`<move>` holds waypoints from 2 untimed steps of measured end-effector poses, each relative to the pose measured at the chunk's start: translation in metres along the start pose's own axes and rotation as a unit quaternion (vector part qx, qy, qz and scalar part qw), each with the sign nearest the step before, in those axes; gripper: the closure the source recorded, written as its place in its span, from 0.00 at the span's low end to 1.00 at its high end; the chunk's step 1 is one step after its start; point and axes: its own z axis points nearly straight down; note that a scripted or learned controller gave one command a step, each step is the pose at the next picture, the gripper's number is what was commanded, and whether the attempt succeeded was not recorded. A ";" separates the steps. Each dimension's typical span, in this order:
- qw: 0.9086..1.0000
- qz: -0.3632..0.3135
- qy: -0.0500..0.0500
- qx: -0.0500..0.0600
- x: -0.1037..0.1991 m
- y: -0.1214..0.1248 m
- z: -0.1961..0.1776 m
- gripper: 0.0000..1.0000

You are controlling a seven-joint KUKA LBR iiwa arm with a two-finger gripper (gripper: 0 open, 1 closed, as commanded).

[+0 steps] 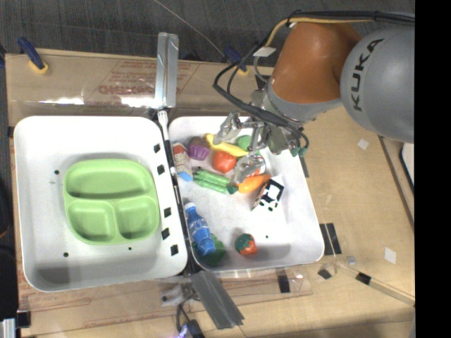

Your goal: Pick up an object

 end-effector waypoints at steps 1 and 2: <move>0.999 -0.038 0.001 -0.001 -0.010 -0.002 0.132 0.00; 0.999 -0.040 -0.001 -0.001 -0.013 -0.001 0.120 1.00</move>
